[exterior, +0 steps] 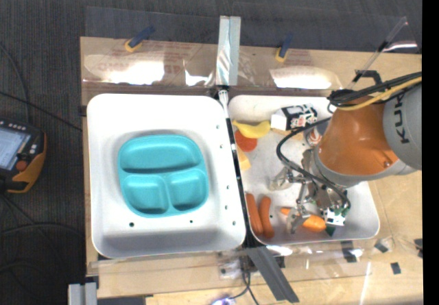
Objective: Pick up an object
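Two metal fingers of the jaws (306, 211) hang low in the right bin (363, 228), at about 5 o'clock of the view, but whether they are wide or narrow I cannot tell, because cables and linkage cross in front of them. Just below them, touching or almost touching, lies a small orange piece (314, 224), maybe a toy carrot; I judge it to be the nearest thing to pick. It is not clearly between the fingers, so I do not call it held.

The risks as I judge them: the jaws may close beside the piece and push it toward the bin wall at 6 o'clock, or they may also catch the green and white thing (337, 213) at 3 o'clock of it. The two sausages (260, 215) at 9 o'clock are apart and probably safe.

The orange wrist band (353, 142) covers the middle of the right bin, so what lies under it is hidden. At 12 o'clock a yellow thing (252, 129) and a white carton (296, 118) are partly visible. The left bin (103, 160) carries a teal tray (163, 172). The bench (96, 57) is glossy with glare at its far edge.
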Available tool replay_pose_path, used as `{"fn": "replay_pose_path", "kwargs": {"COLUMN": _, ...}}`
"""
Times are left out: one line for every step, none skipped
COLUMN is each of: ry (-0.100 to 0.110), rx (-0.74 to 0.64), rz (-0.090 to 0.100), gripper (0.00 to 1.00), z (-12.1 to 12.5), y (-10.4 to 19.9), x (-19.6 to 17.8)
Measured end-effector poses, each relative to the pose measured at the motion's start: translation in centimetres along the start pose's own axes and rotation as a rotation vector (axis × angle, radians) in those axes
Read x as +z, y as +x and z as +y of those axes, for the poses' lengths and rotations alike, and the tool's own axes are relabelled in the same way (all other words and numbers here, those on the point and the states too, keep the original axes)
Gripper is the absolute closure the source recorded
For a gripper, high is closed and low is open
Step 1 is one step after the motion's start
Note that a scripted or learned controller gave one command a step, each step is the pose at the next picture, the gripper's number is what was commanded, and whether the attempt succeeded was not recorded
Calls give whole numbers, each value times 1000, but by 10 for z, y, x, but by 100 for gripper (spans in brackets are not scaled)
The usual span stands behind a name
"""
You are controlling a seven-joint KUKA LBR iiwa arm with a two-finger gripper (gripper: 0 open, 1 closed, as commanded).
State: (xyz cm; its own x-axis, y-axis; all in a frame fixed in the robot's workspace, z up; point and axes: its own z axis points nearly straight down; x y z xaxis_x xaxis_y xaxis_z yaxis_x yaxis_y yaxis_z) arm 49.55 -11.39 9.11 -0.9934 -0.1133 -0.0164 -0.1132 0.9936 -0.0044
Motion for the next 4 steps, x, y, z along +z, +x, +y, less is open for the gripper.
{"fn": "replay_pose_path", "kwargs": {"ry": 0, "rx": -8, "rz": 6, "gripper": 0, "z": 6, "y": -56, "x": 2}}
{"fn": "replay_pose_path", "kwargs": {"ry": -8, "rx": 178, "rz": 30, "gripper": 0, "z": -15, "y": -144, "x": 3}}
{"fn": "replay_pose_path", "kwargs": {"ry": 3, "rx": 98, "rz": 5, "gripper": 0, "z": -110, "y": -88, "x": 3}}
{"fn": "replay_pose_path", "kwargs": {"ry": -25, "rx": 33, "rz": 79, "gripper": 0, "z": -127, "y": -137, "x": 3}}
